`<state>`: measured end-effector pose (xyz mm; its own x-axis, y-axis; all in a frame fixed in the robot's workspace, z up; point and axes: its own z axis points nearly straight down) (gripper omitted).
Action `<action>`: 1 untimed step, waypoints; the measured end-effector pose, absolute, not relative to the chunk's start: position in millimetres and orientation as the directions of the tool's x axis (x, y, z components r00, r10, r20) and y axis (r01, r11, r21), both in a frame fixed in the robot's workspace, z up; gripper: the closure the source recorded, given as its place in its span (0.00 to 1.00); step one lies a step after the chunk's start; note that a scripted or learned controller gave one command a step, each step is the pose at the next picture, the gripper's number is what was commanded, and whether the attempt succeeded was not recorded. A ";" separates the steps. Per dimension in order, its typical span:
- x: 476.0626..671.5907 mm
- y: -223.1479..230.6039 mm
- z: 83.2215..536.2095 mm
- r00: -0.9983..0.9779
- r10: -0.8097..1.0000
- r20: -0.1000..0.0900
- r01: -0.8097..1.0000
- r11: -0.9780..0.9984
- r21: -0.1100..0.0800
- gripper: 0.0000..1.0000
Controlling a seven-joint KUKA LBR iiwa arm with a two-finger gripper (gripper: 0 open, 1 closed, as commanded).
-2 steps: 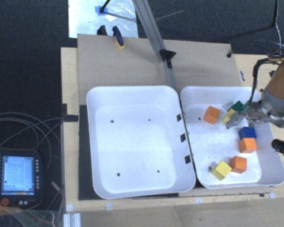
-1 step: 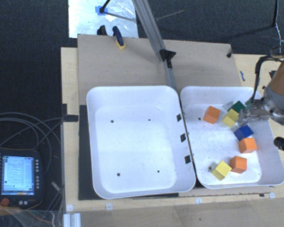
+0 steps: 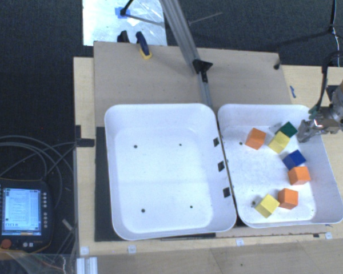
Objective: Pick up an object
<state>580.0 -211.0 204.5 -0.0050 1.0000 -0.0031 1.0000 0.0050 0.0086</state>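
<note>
The right bin [image 3: 326,210] holds several small cubes. An orange cube [image 3: 255,138] lies at its upper left, with a green cube [image 3: 287,129] and a yellow cube [image 3: 278,143] touching each other to its right. Below them a blue cube [image 3: 294,158] sits against another orange cube [image 3: 299,175]. Near the front lie a third orange cube [image 3: 287,198] and a second yellow cube [image 3: 267,205]. My gripper [image 3: 307,130] hangs over the bin's upper right corner, just right of the green cube, with nothing visibly held.
The left bin [image 3: 117,153] stands beside the right one, joined by dark clips along the shared edge. A grey pole [image 3: 183,33] slants over the bench's back. A teach pendant [image 3: 20,213] and cables lie on the floor at left.
</note>
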 end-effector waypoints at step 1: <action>581.8 -211.5 252.0 -0.005 1.000 -0.003 1.000 0.005 0.007 1.00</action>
